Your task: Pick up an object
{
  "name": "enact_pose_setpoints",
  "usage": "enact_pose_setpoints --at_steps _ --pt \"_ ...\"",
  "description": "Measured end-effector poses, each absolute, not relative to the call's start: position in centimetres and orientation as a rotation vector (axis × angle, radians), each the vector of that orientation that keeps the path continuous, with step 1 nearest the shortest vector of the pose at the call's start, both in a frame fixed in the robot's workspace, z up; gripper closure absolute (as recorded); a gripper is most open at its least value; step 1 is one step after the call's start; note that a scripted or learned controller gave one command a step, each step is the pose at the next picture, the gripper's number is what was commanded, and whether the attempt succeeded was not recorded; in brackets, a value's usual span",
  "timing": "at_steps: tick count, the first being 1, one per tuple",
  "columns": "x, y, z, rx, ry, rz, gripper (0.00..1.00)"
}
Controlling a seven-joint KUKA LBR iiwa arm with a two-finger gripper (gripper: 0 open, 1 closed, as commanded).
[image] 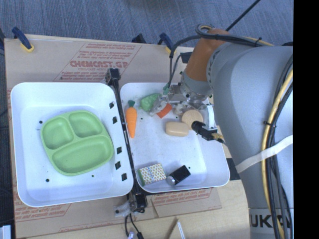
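The right bin point(212, 171) holds a toy carrot point(131, 121) by its left wall, a green leafy toy point(148, 102) near the back, a small orange-red piece point(164, 111), a tan oval block point(177, 129) and a round tan piece point(191, 117). Near the front lie a patterned sponge-like block point(152, 173) and a black-and-silver cylinder point(178, 175). My gripper point(168, 102) reaches down over the back of this bin, beside the green toy and right above the orange-red piece. The wrist hides what lies under it.
The left bin point(22, 133) carries a green divided plate point(77, 142). A black divider strip point(121, 133) runs between the bins. My grey arm point(249, 98) covers the right side of the bench and overhangs the right bin's far corner.
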State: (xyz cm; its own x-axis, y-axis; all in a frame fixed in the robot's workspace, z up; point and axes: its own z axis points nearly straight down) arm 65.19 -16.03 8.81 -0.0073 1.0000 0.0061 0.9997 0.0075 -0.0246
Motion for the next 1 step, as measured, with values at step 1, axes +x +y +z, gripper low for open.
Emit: enact_pose_setpoints --at_steps 1 --pt "65.33 -15.86 9.85 -2.192 -2.226 0.019 1.0"
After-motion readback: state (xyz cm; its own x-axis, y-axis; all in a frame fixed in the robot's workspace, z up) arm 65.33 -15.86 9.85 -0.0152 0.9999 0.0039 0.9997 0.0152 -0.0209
